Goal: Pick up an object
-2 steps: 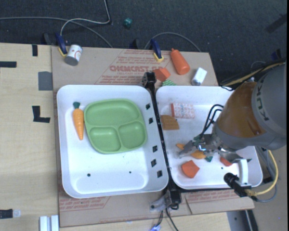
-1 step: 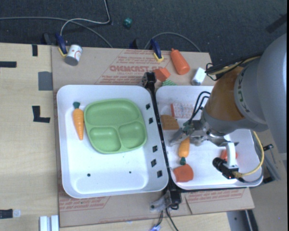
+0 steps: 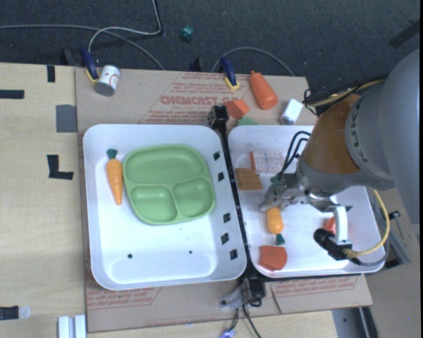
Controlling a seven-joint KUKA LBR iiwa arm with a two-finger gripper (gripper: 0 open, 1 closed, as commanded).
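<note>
- The arm [image 3: 366, 129] comes in from the right; its grey body and orange band cover much of the right bin's [image 3: 296, 267] upper right part and hide whatever lies beneath.
- The gripper [image 3: 276, 197] sits low over the middle of the right bin, just above a small orange carrot-like toy [image 3: 275, 221]. The metal parts blur together, so it cannot be told whether it is spread or pressed together, nor whether it touches the toy.
- Near the right bin's front wall lies a red-orange wedge-shaped piece [image 3: 273, 258], just below the small orange toy.
- A brown square piece [image 3: 248, 180] lies by the right bin's left wall, and a pale, faintly patterned flat item [image 3: 266, 160] above it is too washed out to name.
- A red bit [image 3: 329, 225] shows beside the wrist hardware, mostly hidden.
- In the left bin [image 3: 162, 273] a toy carrot [image 3: 115, 177] with a green top lies along the left of a green divided plate [image 3: 170, 183], just beside it.
- Behind the bins, on the cardboard [image 3: 176, 101], rest an orange carrot-shaped toy [image 3: 263, 90], a small orange block [image 3: 237, 108], a white block [image 3: 292, 110] and a small can [image 3: 107, 79].
- Cables [image 3: 127, 30] run across the dark floor at the top.
</note>
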